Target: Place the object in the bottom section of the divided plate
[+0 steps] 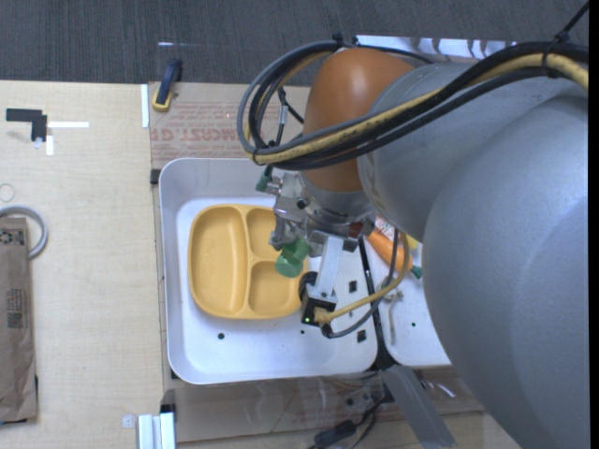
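Observation:
A yellow divided plate (225,260) lies in the white bin (187,344), with one large section on the left and two smaller ones on the right. My gripper (292,249) hangs over the plate's right rim, where the two small sections meet. A small green object (291,260) sits between its fingers, just above the upper right corner of the lower small section (270,291). The arm's orange band and grey body hide the bin's right side.
An orange and green item like a toy carrot (391,253) lies in the bin to the right of the gripper, partly behind cables. A brown paper bag (14,316) rests on the wooden bench at far left. Cardboard (201,120) lies behind the bin.

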Robot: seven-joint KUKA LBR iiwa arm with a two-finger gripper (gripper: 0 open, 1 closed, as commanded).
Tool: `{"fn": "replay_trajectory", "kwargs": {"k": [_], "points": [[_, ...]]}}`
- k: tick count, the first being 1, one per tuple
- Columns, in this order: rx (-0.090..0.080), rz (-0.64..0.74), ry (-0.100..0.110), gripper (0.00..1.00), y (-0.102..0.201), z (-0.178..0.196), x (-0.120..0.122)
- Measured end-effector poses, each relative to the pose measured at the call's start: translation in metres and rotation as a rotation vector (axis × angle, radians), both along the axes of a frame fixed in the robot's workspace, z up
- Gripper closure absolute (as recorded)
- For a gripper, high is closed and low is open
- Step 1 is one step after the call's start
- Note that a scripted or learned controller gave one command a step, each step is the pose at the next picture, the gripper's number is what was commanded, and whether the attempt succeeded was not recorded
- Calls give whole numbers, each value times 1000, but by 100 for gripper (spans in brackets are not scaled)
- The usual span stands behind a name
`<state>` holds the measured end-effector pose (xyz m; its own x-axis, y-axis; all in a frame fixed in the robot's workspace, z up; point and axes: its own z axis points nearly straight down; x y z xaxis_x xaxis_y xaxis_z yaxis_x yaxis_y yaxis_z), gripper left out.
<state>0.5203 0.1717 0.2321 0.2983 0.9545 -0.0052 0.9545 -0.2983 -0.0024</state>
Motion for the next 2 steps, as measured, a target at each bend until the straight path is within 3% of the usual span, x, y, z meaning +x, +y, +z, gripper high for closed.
{"fn": "replay_trajectory", "kwargs": {"k": [1,2], "points": [[0,63,2,100,56,-70,2],[5,-416,-9,100,55,-117,29]]}}
